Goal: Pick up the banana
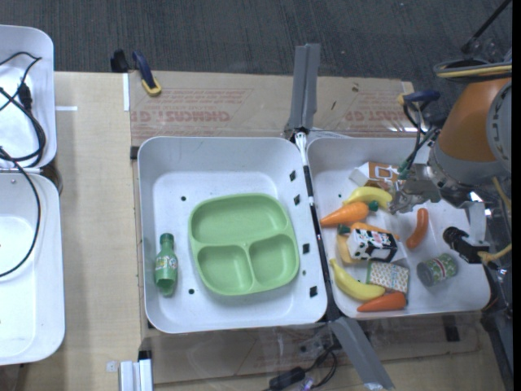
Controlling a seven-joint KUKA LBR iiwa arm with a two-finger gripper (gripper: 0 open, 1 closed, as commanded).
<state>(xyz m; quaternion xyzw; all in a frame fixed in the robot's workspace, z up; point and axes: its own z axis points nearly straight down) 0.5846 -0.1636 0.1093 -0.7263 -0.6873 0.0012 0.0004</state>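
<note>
The tool [400, 195] sits low just right of the banana [369, 195], above the carrot [345, 213], seemingly lining up a grasp; its grip state I cannot tell.

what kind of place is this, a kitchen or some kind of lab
Most likely a robot test lab, not a kitchen. A grey and orange arm reaches over two white bins on a bench, one holding toy food such as a banana, and loose cables run along the side.

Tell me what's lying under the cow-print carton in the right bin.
Under the cow-print carton, an orange-tan piece pokes out on its left. A banana curves just below it. What the carton covers is hidden.
</note>
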